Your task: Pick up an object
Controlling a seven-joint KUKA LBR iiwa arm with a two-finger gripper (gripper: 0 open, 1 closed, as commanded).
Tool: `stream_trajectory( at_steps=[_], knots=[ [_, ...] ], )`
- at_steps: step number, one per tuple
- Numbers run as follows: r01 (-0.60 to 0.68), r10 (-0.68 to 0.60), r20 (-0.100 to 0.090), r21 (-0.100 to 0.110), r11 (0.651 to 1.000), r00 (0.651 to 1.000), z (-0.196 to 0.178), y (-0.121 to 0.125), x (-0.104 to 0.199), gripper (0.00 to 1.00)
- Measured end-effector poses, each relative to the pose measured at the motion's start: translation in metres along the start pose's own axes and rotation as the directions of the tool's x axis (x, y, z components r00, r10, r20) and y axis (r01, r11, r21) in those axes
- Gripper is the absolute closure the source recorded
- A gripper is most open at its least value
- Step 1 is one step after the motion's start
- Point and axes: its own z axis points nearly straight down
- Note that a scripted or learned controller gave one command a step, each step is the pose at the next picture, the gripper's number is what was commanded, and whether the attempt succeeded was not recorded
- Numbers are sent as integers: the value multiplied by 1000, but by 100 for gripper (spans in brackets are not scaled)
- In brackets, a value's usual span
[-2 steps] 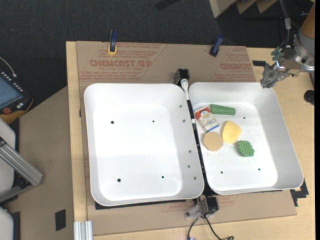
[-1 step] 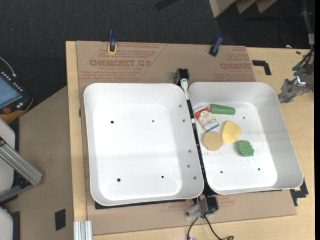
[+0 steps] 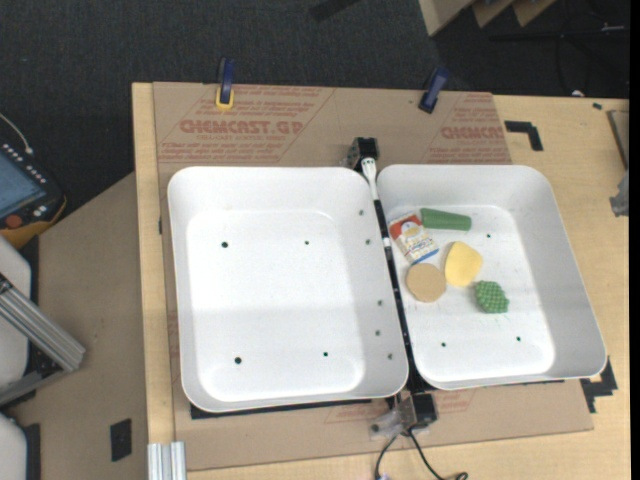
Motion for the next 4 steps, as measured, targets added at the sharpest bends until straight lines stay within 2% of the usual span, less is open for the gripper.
stream_trajectory(
  at_steps=[1,2,3,4],
  knots=[
    [5,-5,-8,15,1000,1000,79,-19,48,100],
    [-1,1,-5,11,1000,1000,101,-45,0,100],
    [12,-12,-4,3,1000,1000,99,15,78,100],
    [-6,6,-2,11,1000,1000,98,-44,5,100]
  ],
)
